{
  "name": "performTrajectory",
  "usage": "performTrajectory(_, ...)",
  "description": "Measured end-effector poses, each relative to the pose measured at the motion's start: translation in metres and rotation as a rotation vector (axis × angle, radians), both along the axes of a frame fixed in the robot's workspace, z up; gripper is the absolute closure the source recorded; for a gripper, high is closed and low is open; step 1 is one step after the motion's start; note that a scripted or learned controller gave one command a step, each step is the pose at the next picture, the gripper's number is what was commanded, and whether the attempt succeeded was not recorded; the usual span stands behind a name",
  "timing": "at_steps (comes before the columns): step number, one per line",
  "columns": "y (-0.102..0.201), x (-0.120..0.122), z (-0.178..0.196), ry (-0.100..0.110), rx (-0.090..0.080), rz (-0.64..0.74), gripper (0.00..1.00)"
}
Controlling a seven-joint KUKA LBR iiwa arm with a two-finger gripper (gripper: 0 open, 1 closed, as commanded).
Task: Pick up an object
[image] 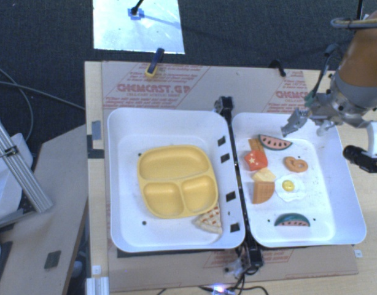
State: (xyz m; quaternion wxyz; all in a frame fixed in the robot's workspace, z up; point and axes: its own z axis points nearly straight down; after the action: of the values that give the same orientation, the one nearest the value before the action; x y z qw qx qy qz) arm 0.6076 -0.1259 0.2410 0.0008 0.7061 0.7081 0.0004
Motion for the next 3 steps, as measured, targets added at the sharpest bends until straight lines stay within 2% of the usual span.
performTrajectory(1, -0.005, -0.068, -0.101, 0.013, 0.003, -0.004, 0.00)
performTrajectory(2, -0.030, -0.124, -0.122, 0.006, 0.001, -0.007, 0.00)
performTrajectory(3, 0.027, -0.097, -0.157, 0.002, 0.003, 0.006, 0.00)
